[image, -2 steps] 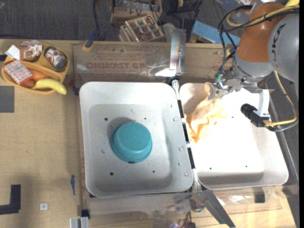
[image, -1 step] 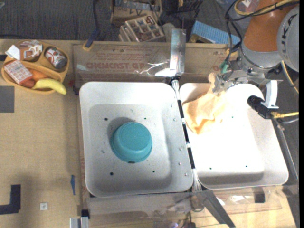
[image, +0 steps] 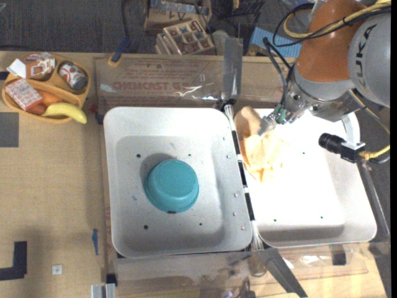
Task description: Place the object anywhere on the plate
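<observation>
Two bins sit side by side on the worktop (image: 49,197), their inner walls touching. The left bin (image: 124,135) holds an upturned bowl (image: 172,185) near its middle. In the right bin (image: 335,216), a crumpled object (image: 260,151) lies against the left wall, toward the far corner. The pincer (image: 271,124) sits over the far part of this object, with the arm (image: 338,48) behind and to the right. A tray of food items (image: 43,89) rests at the worktop's far left corner, well apart from both bins.
</observation>
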You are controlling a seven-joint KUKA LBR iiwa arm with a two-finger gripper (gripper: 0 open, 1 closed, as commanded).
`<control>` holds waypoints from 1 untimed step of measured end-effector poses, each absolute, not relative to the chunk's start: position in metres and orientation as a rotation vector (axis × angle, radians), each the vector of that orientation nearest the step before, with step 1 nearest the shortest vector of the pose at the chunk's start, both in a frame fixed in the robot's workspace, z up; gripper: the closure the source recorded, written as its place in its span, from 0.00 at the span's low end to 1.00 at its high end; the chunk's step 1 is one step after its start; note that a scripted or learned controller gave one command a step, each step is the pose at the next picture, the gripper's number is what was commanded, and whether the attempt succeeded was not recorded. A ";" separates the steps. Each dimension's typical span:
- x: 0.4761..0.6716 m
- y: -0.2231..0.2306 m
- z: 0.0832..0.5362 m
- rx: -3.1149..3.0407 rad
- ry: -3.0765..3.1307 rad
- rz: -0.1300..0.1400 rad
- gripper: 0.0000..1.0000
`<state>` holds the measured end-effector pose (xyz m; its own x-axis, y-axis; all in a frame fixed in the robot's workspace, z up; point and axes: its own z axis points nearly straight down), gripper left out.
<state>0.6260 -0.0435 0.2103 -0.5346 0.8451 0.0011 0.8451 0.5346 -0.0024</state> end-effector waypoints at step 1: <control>0.600 -0.002 0.216 -0.943 -2.996 0.000 1.00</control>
